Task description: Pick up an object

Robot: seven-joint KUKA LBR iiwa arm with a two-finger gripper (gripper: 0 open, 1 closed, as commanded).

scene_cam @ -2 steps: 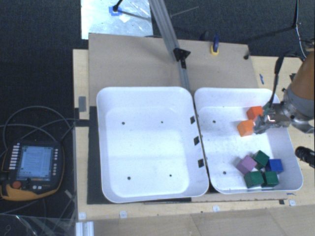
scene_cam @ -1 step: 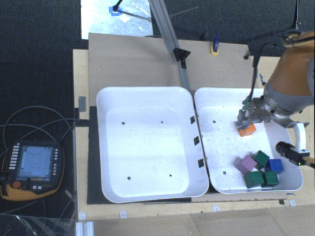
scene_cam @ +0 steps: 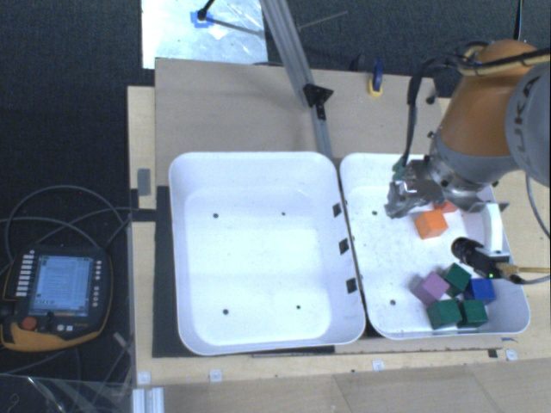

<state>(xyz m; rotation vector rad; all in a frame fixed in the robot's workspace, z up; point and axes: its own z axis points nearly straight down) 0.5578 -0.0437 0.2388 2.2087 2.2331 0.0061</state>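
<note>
My gripper [scene_cam: 401, 198] hangs over the upper middle of the right bin [scene_cam: 379, 256], reaching in from the right. An orange block [scene_cam: 431, 223] lies just right of it and slightly below, apart from it. At the bin's lower right corner sits a cluster: a purple block [scene_cam: 430, 287], a green block [scene_cam: 456, 277], a blue block [scene_cam: 481, 290], and two more green blocks [scene_cam: 445, 314] [scene_cam: 473, 313] along the front wall. Nothing shows between the gripper's fingers.
The left bin [scene_cam: 258, 248] stands beside the right one, sharing a middle wall. A slanted metal pole [scene_cam: 293, 50] crosses the back of the bench. A teach pendant [scene_cam: 56, 295] lies on the floor at the left.
</note>
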